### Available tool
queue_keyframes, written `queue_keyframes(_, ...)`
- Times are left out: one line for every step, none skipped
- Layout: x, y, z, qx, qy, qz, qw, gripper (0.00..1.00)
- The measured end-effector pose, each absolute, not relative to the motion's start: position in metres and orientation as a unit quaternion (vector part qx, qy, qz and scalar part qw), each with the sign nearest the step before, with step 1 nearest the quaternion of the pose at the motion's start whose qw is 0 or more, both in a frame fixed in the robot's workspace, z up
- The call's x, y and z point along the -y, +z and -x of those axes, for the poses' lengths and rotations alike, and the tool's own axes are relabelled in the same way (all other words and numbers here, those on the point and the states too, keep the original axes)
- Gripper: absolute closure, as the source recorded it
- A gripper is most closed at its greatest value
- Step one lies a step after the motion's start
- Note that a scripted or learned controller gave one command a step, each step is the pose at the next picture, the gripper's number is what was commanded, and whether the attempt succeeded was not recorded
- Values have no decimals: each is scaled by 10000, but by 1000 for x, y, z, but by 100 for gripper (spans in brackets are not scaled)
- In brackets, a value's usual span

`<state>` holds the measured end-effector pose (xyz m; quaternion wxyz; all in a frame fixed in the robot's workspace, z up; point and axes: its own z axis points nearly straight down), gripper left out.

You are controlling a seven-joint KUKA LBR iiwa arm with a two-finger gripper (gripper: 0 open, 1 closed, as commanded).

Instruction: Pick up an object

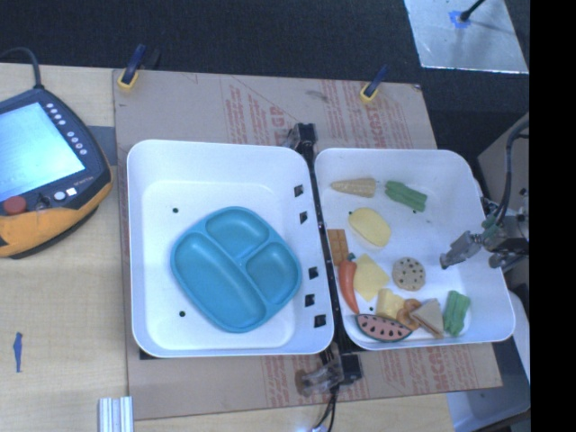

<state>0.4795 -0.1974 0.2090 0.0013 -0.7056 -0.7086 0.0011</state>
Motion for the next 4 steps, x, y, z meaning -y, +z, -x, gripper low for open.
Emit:
queue_keyframes(132, 88, -533, 7111, -1, 7031, 9, 0)
queue_keyframes(100, 93, -589, 7106, -12, 7036, -6, 0)
queue_keyframes(104, 104, -587, 7100, 8, 7042, 7, 100)
queue_keyframes(104, 103, -586, 7104, 13, 7038, 10, 0)
